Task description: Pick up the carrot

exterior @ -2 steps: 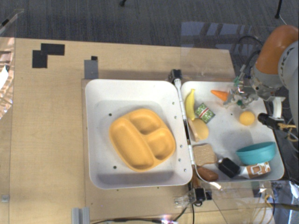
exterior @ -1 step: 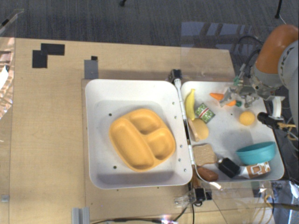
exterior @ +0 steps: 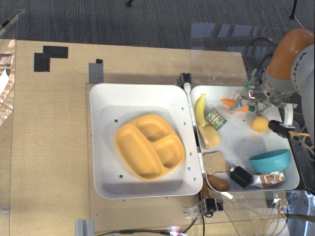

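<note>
The left bin [exterior: 98,132] holds a yellow divided plate [exterior: 149,145]. In the right bin [exterior: 290,181], near its far edge, the carrot [exterior: 228,102] lies with its long axis roughly along that edge, tip pointing left. The gripper [exterior: 250,102] hangs just to the carrot's right, over its thick end, which the gripper hides. Whether the carrot sits between them or how wide they stand, I cannot tell. A banana [exterior: 199,109] lies nearer the bin's left wall.
</note>
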